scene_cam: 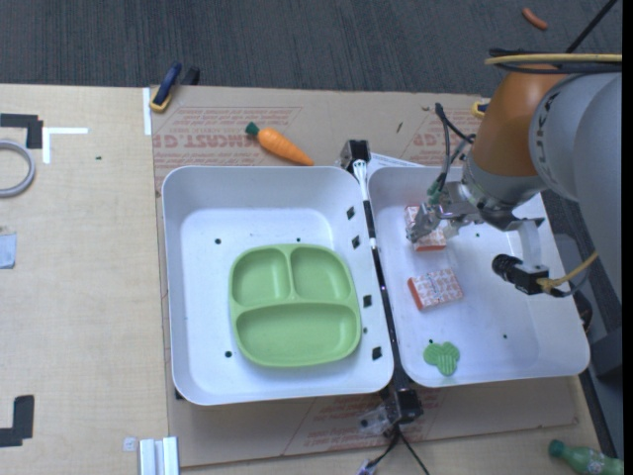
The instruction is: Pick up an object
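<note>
Green divided plate (295,305) sits in left bin (188,265), roughly centred. Orange toy carrot (280,143) lies on cardboard beyond that bin. Right bin (514,334) holds red-patterned packet (435,289) mid-floor, small green leafy toy (442,356) near front edge, second red-and-white packet (425,228) toward back left. Gripper (431,221) down right over that second packet, touching or nearly so; can't tell finger spacing from here. Grey arm (574,137) enters from right.
</note>
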You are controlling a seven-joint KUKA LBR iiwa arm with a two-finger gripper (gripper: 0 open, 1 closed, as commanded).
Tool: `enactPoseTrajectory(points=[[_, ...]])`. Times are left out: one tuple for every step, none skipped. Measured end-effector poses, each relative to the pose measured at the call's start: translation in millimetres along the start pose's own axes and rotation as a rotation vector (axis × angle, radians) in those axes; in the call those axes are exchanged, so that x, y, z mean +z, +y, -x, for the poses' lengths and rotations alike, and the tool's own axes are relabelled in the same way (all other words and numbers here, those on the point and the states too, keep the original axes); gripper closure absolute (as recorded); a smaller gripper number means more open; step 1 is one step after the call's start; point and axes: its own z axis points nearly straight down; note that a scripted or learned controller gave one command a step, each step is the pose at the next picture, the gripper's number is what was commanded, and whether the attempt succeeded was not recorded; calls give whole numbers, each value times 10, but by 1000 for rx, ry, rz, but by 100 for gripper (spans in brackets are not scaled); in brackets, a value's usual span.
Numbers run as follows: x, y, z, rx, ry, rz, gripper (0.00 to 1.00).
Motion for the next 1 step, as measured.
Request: enactPoseTrajectory(points=[[-1749,-549,-206,73,0,-1,100]])
